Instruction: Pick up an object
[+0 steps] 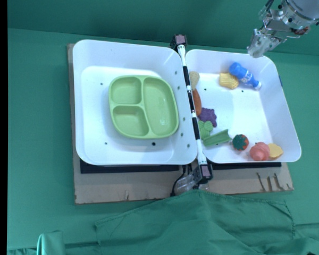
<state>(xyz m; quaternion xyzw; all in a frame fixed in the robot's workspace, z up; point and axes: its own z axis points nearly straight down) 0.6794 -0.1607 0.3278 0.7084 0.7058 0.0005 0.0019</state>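
My pincer (257, 47) hangs over the far rim of the right bin (287, 137), holding nothing; whether it is open I cannot tell. The nearest candidate, a blue toy bottle (244, 75), lies just below, beside a yellow corn piece (228, 81). Risk: its rounded body rolling aside, or a fingertip striking the rim.

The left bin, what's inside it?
Inside the left bin lies a green divided plate, its three compartments bare. Small dark dots mark the bin floor around it. Whatever sits beneath the plate is covered.
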